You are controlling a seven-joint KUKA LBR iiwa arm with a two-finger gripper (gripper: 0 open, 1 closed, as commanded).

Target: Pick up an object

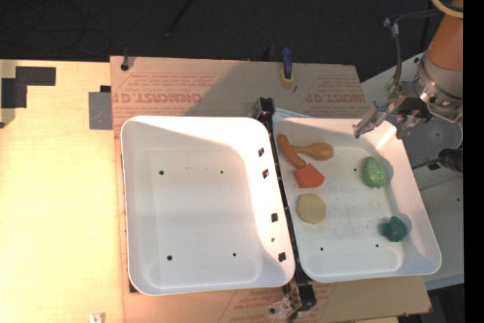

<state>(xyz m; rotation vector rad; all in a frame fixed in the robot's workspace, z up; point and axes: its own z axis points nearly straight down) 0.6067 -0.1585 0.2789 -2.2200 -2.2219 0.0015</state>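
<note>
Claw (376,122) hovers over the right bin's (423,253) far edge; whether it is spread, I cannot tell, nothing visibly held. Green lump (375,172) nearby looks light, soft: pinch its middle.
</note>
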